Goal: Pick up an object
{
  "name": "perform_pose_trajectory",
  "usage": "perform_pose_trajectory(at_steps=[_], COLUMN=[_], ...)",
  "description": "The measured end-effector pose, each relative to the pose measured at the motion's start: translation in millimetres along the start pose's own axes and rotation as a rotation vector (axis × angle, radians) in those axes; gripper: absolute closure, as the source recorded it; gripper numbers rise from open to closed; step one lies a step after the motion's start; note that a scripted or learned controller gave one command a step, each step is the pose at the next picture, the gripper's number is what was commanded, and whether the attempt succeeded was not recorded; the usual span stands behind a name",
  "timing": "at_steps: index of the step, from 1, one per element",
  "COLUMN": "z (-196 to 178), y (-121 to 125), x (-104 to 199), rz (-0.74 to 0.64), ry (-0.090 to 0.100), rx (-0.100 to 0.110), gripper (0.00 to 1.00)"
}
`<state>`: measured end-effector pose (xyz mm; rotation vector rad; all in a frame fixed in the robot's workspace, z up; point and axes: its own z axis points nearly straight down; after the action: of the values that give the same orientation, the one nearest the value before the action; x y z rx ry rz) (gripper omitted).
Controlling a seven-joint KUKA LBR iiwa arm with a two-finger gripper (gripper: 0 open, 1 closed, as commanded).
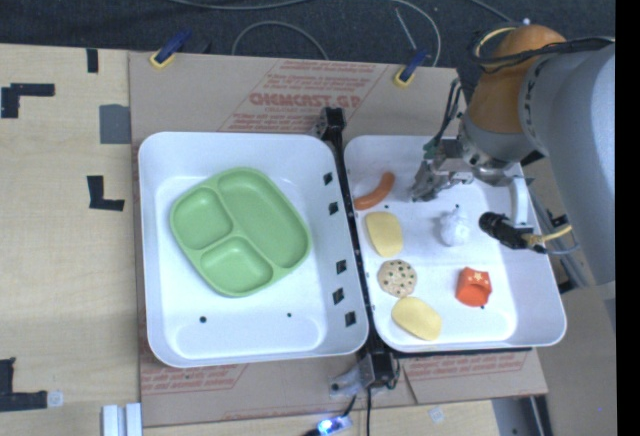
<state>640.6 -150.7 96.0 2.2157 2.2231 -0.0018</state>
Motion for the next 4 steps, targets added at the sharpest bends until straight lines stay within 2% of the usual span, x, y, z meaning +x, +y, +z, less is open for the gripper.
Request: perform_pose_trajectory(at_steps=[1,3,4], z=[-42.2,-152.6,-152.6], y=[1.8,0.8,-8.8], x=[2.0,-2.3,56.3], rz=[0.002,0.002,-0.002], ry=[0.003,0.002,0.004], rx=[-0.001,-0.003,0.003], gripper=[1.00,1.00,1.00])
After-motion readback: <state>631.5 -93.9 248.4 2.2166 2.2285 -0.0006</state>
